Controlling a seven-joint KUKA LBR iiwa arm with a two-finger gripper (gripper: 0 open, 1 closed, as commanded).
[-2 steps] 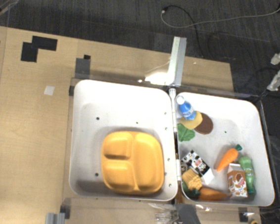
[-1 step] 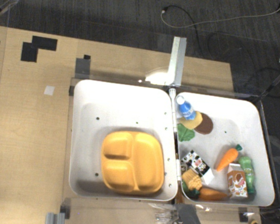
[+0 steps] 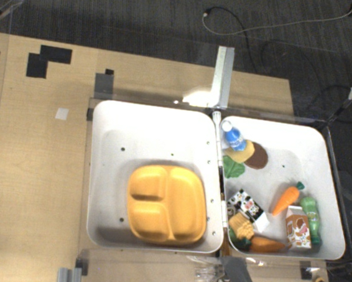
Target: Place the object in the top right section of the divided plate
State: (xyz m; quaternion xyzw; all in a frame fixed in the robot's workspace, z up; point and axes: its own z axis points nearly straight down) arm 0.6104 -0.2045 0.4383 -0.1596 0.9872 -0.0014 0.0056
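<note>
The divided plate, yellow with rounded corners, lies flat in the left bin, toward that bin's near edge and closer to its right wall than its left. Raised ridges split it into three sections: two smaller ones stacked on its left side and one long one down its right. All three are bare, and white bin floor shows open to the plate's left and along its far side. The right bin sits just beside, the two rims meeting along a thin divider. Its contents crowd the left wall and the near edge: a small bottle with a blue cap in the far left corner, a yellow and brown piece touching it, a green leafy piece just below, then a black-and-white patterned item, a tan lumpy item and an orange-brown item along the near rim. Toward the right wall lie a carrot, tilted, a small carton and a green item pressed beside it. The middle and far right of this bin's floor stay open. Both bins rest on a pale wooden surface, with a metal post standing at the far edge between them. The arm's fingers are out of frame, so their state cannot be told.
</note>
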